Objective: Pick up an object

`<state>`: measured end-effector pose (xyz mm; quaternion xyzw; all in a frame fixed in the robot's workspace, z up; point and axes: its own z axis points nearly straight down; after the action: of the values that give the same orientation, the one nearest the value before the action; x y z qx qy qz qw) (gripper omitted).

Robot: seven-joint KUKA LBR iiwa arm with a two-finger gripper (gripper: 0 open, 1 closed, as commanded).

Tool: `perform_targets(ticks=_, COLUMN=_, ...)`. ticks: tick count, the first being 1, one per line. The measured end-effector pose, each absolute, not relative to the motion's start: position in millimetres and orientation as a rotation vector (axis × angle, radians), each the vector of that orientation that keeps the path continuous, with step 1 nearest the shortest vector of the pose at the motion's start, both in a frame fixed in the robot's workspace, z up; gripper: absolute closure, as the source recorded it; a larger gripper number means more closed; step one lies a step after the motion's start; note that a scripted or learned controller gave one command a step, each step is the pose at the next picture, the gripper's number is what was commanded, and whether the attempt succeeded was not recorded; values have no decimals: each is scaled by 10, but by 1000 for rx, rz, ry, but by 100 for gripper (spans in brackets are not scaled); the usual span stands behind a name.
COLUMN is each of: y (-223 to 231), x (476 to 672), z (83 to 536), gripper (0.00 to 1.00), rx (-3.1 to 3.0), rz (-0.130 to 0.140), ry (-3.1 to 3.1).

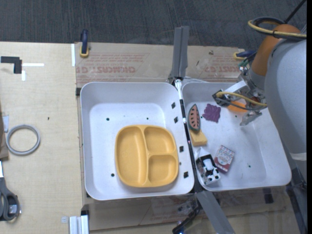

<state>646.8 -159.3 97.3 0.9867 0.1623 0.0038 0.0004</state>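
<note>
Far left of the yellow divided plate (146,156), on the tabletop (44,96): a grey ring (22,152) and, cut off by the frame edge, what looks like a pair of scissors (7,204).

Plate itself flat in the left bin (97,106).

Just right of the plate, across the shared bin walls, in the right bin (253,150): a watermelon-slice toy (194,118), a yellow block (198,139) touching its lower end, and a black-and-white object (208,169) too small to identify.

Further right of the plate: a purple piece (212,113) and a red-and-white packet (224,157), apart from each other.

Furthest right of the plate: the gripper (245,106), low over the bin's far side, right at a small orange object (236,107), the likely target.

Step judged: reach or grasp attempt, nothing visibly lifted. Next move calls for a firm closure on the orange object, then a straight lift clear of the bin wall.

Gripper's opening: impossible to tell, blurred among cables and arm (287,82). Contact with the orange object equally unclear.
</note>
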Motion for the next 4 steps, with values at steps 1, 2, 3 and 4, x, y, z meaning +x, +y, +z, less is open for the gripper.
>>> perform_targets(ticks=1, y=-1447, x=6491, z=919, gripper=0, rx=3125, rz=-4, ry=320)
perform_targets(ticks=2, y=-1584, x=6522, z=919, gripper=0, rx=3125, rz=-4, ry=317)
perform_targets(ticks=3, y=-2003, x=6397, z=926, gripper=0, rx=3129, rz=-2, ry=318)
perform_targets(ticks=4, y=-1812, x=6259, z=916, gripper=0, rx=3127, rz=-5, ry=315)
